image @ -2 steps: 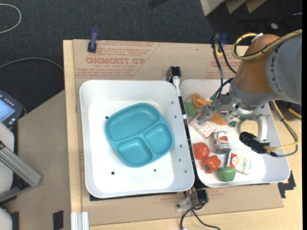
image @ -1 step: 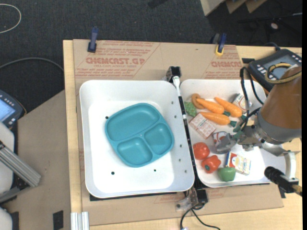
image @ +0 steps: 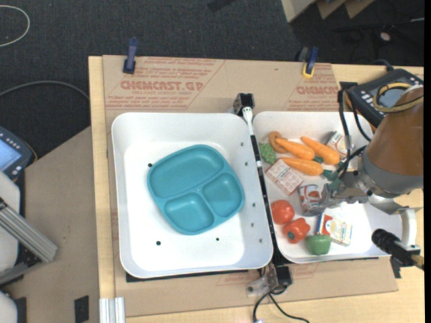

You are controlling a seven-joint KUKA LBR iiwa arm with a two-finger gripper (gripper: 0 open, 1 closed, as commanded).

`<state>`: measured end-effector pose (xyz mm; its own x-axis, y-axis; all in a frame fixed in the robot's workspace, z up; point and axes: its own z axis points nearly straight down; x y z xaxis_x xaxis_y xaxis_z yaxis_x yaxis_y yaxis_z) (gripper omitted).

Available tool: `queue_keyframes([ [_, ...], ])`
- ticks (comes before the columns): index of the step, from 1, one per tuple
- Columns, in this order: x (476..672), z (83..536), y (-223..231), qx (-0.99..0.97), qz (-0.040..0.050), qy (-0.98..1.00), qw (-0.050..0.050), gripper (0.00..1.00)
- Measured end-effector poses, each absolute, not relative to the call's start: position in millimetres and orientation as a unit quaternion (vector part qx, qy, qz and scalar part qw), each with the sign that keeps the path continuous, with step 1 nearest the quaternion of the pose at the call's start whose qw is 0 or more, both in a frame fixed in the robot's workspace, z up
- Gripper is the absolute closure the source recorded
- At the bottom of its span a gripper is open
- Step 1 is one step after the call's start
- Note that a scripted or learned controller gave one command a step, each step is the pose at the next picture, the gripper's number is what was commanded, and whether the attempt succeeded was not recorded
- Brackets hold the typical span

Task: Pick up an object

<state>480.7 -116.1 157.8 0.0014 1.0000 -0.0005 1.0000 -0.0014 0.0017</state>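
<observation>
Arm (image: 399, 147) cut off at right edge. Right bin's (image: 296, 251) far side hidden beneath it. Print on small cartons (image: 284, 175) too small to read.

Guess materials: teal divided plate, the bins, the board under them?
Teal divided plate: likely moulded plastic, matte, with an even colour and soft rounded ridges. White bins: probably thin formed plastic, smooth with a slight sheen and rolled rims. Board: looks like brown cardboard or masked sheet, dull, with red print.

Teal divided plate (image: 195, 188) alone in left bin (image: 128, 180). Right bin (image: 289, 121) crowded: carrots (image: 304, 155), tomatoes (image: 288, 221), green pepper (image: 318, 243), small cartons (image: 283, 175). Gripper (image: 331, 198) low over the cartons.
</observation>
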Motion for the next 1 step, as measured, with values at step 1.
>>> queue_keyframes([
  [1,484.2,186.0,-26.2,0.704,0.0022,0.71,0.001,1.0],
])
